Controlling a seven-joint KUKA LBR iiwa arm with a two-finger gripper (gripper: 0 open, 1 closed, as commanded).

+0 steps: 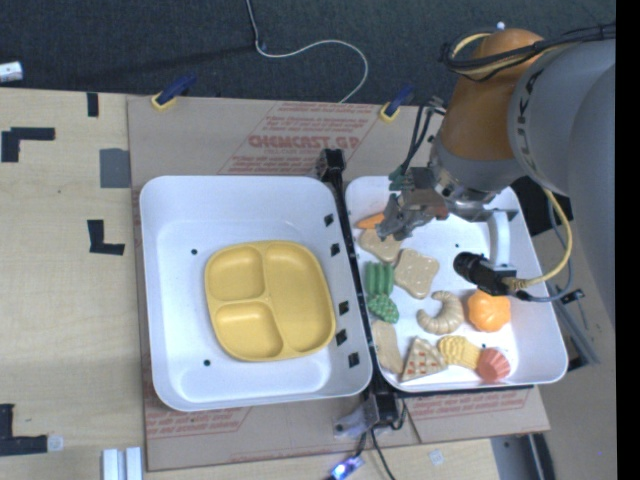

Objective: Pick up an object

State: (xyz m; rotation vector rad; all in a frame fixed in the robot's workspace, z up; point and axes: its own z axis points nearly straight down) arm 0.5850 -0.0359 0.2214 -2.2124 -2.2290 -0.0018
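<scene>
Currently gripper (392, 226) sits low in right bin (540, 353), over tan cracker (377, 244). Jaw state: cannot tell. Yellow divided plate (268, 299) lies in left bin (170, 268).

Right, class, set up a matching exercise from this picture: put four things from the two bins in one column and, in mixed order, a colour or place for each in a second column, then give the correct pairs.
Things:
1. divided plate
2. pizza slice
3. round fruit
4. leafy vegetable

Colour or place:
A. green, by the right bin's left wall
B. yellow, in the left bin
C. orange, on the right bin's right side
D. triangular, at the right bin's front edge

Pairs: 1-B, 2-D, 3-C, 4-A
</scene>
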